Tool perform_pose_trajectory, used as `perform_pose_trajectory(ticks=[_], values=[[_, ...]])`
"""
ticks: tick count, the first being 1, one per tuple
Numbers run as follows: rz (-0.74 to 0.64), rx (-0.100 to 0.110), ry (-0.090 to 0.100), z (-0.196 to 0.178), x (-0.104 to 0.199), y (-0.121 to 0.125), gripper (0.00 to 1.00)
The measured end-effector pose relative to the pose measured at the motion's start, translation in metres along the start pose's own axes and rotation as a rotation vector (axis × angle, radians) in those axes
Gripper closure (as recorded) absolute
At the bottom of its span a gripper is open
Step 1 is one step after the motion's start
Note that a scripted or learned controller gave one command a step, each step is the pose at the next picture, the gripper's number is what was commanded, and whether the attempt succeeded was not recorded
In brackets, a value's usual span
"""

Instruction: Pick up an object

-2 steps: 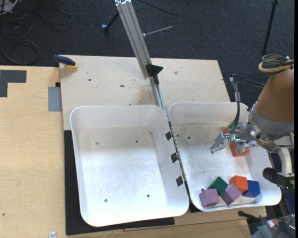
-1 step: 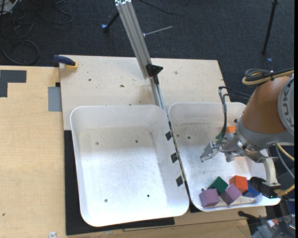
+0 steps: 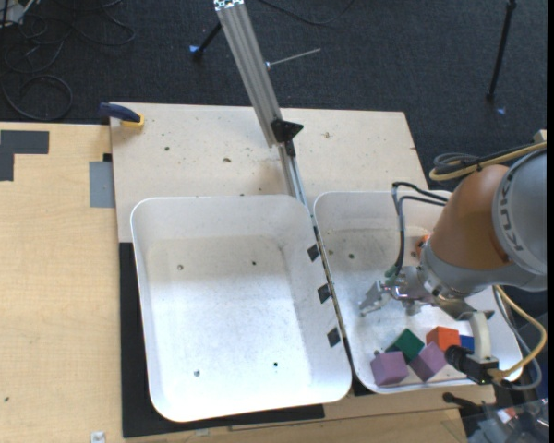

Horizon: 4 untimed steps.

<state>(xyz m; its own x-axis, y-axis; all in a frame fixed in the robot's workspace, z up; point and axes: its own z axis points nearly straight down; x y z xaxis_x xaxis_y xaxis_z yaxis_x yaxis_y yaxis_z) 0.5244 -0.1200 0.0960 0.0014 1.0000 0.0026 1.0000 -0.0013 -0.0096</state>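
While the gripper (image 3: 371,301) hangs with its fingers spread and nothing between them, the blocks lie below it toward the near wall of the right bin (image 3: 351,220). Nearest are the green block (image 3: 408,343) and a purple block (image 3: 389,368).

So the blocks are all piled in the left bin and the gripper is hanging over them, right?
Not quite. The camera view shows the blocks, among them a green one and two purple ones, in the right bin, near its front edge. The gripper does hang just above them, in that bin.
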Motion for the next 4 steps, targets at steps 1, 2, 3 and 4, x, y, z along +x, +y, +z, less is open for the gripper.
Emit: perform_pose_trajectory(ticks=[1,2,3,4], values=[[0.009,-0.004,-0.001,-0.013,-0.002,0.000,1.00],[0.007,-0.010,-0.002,-0.056,-0.008,-0.002,1.00],[-0.002,-0.011,-0.002,-0.100,-0.002,-0.002,1.00],[-0.001,-0.013,-0.004,-0.160,-0.010,-0.006,1.00]])
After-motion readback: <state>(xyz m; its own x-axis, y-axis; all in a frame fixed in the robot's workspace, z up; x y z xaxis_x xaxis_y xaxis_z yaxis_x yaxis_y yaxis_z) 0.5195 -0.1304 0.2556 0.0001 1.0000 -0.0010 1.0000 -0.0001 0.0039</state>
